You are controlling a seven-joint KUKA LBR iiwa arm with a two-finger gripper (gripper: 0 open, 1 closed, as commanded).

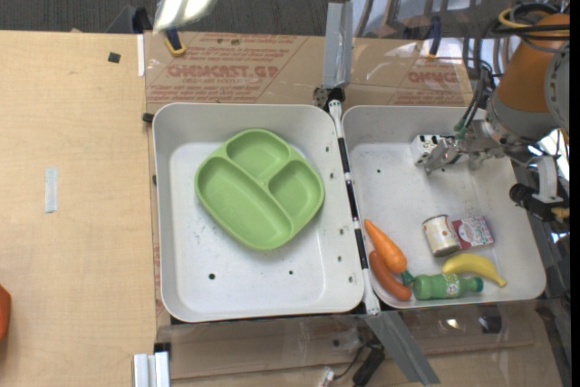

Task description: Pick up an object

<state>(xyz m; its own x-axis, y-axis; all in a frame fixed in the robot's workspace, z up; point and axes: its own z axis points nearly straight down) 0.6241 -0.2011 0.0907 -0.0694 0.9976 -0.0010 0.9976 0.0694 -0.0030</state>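
My gripper (433, 156) hangs over the far part of the right bin (399, 130), reaching in from the right with nothing between its fingers. Nearer the front of that bin lie a small tin can (440, 235) on its side, a red-and-white packet (472, 232), a yellow banana (474, 266), a green bottle (446, 286) and two orange carrots (386, 247). These all sit well in front of the gripper and apart from it.
The left bin (172, 195) holds a green divided plate (260, 188). A metal divider (345, 186) runs between the bins. Cardboard sheets (236, 68) stand behind them. The wooden bench (63, 195) stretches to the left.
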